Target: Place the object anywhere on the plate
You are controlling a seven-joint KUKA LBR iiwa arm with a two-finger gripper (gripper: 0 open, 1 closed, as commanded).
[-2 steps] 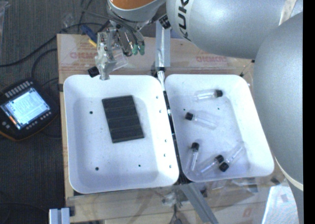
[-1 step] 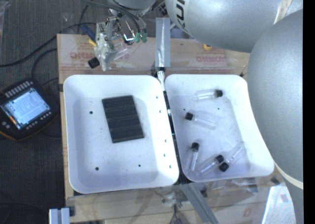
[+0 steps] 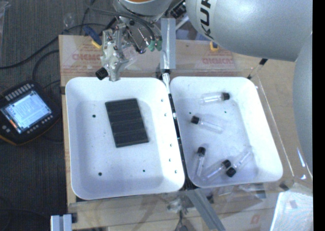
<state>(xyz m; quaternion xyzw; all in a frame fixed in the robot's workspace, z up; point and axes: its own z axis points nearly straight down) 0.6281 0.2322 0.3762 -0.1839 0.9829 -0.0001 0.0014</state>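
The plate (image 3: pixel 127 122) is a dark ribbed rectangle lying flat in the middle of the left bin (image 3: pixel 76 174). My gripper (image 3: pixel 114 71) hangs over that bin's back rim, up and left of the plate. It is shut on a clear vial (image 3: pixel 102 74), whose black cap sticks out to the left of the fingertips. The vial's clear body is hard to make out against the gripper.
In the right bin (image 3: pixel 266 123) lie several clear vials with black caps, such as one at the back (image 3: pixel 214 97) and one mid-left (image 3: pixel 204 123). The arm's big grey body (image 3: pixel 249 6) fills the upper right. A teach pendant (image 3: pixel 24 112) sits on the floor at left.
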